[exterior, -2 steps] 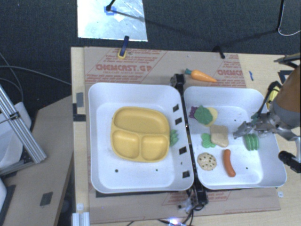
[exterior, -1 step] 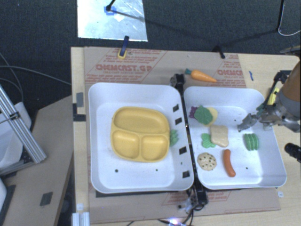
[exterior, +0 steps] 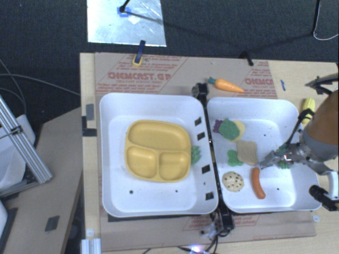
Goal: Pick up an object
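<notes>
My gripper (exterior: 271,160) hangs low in the right bin (exterior: 283,112), just beside the sausage (exterior: 258,182); I cannot tell its state.

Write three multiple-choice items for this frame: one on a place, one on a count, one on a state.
1. Where does the yellow tray lie?
A. left bin
B. right bin
C. on the cardboard

2. How many compartments does the tray have?
A. two
B. three
C. five

3. Where does the carrot lie?
A. in the right bin
B. on the tray
C. outside both bins

Key: 1 A, it sits inside the left bin. 2 B, one long section above two smaller ones. 3 C, it rests on the cardboard behind the right bin, clear of the rim.
</notes>
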Robot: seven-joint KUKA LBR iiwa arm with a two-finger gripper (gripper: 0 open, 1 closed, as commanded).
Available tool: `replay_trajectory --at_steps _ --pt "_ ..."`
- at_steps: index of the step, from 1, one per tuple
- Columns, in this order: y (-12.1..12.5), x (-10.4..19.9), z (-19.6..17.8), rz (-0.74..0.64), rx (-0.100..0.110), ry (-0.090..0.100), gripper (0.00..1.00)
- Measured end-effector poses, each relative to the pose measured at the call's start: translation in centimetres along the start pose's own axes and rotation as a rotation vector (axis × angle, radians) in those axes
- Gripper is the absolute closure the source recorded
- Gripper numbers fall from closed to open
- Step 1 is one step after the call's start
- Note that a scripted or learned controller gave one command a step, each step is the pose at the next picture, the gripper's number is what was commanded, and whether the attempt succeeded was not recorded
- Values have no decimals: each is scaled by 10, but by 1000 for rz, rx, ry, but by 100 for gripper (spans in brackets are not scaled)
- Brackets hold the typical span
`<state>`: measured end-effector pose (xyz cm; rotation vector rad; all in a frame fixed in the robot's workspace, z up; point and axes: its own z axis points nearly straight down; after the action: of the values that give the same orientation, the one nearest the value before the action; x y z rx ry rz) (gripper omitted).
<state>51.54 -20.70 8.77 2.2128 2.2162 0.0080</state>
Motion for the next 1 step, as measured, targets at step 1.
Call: replay_trajectory --at_steps 1 --pt "29 75 -1 -8 -5 -2 0"
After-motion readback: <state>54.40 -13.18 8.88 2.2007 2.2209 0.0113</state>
